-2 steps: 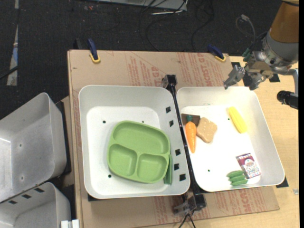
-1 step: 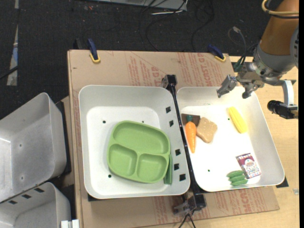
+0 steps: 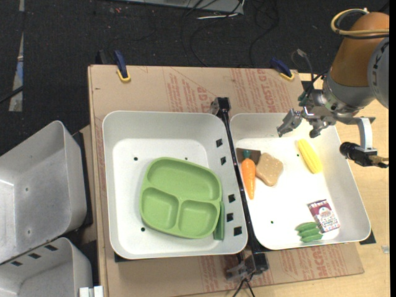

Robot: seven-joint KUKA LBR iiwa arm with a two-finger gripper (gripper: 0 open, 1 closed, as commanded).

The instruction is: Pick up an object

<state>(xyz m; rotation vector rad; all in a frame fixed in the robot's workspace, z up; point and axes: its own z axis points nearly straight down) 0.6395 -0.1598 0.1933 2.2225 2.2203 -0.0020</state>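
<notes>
One gripper, fingers spread and empty, hovers above the right bin; corn lies just below it, so descend centered, squeezing across its width.

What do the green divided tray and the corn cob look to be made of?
Green tray: likely moulded plastic, matte, going by its uniform colour and the soft rounded edges of its three compartments. Corn cob: probably a plastic toy, since its yellow is even and slightly glossy; the kernel texture is too small to judge.
</notes>
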